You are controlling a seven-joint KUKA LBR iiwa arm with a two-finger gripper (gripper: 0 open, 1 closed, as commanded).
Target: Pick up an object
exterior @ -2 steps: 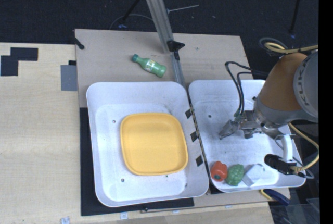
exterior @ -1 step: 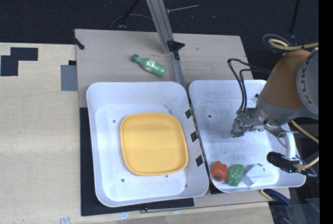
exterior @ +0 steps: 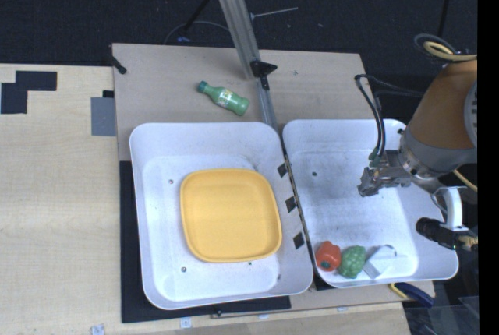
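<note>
Matt yellow plastic plate (exterior: 231, 214), wooden bench (exterior: 187, 80)

Tabletop (exterior: 327, 84) w/ two white bins, left bin (exterior: 148, 170) & right bin (exterior: 343, 139), plus green bottle (exterior: 224, 98) lying behind left one.

A square yellow plastic plate (exterior: 231, 214) is lying in the left white bin (exterior: 156, 154); the grey arm's gripper (exterior: 373, 184) is hovering over the right white bin (exterior: 327, 146).

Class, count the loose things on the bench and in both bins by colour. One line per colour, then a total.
Yellow: 1, the plate
Green: 2, the bottle and the vegetable
Red: 1, the pepper
Grey-white: 1, the small block
Total: 5
</note>
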